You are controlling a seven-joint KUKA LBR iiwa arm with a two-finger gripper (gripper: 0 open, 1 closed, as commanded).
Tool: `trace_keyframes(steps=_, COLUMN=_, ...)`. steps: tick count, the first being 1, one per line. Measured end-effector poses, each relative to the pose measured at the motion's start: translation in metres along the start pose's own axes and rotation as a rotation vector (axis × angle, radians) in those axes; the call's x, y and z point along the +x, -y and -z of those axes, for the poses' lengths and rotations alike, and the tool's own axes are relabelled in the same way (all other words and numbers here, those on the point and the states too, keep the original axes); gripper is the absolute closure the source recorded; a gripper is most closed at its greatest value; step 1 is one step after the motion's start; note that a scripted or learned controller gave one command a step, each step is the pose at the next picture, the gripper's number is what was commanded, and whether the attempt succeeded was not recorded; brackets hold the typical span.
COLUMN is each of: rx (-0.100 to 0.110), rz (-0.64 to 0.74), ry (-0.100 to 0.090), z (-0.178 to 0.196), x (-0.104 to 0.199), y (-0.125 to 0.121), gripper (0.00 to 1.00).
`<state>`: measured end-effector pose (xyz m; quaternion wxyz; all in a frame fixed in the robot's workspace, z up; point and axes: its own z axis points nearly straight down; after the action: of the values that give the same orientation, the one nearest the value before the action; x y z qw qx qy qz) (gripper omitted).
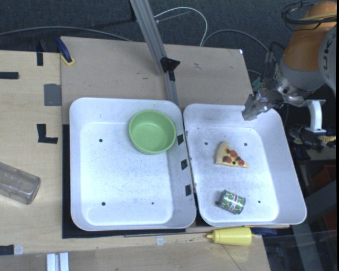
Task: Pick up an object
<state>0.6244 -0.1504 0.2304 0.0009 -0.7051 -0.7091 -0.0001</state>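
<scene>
In the right bin a pizza slice toy lies near the middle, and a small green can lies on its side closer to the front. The left bin holds a light green bowl at its back right. My gripper hangs over the back right corner of the right bin, above and to the right of the pizza slice. Nothing shows between its tips.
A yellow mustard bottle lies on the bench just in front of the right bin. A clear plastic cup lies at the far left. A grey metal pole slants down to the gap between the bins.
</scene>
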Motion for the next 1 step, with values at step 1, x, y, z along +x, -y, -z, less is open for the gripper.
trace_keyframes(steps=1, rx=0.0, rz=0.001, ry=-0.001, z=0.0097, x=0.0544, y=0.0075, gripper=1.0)
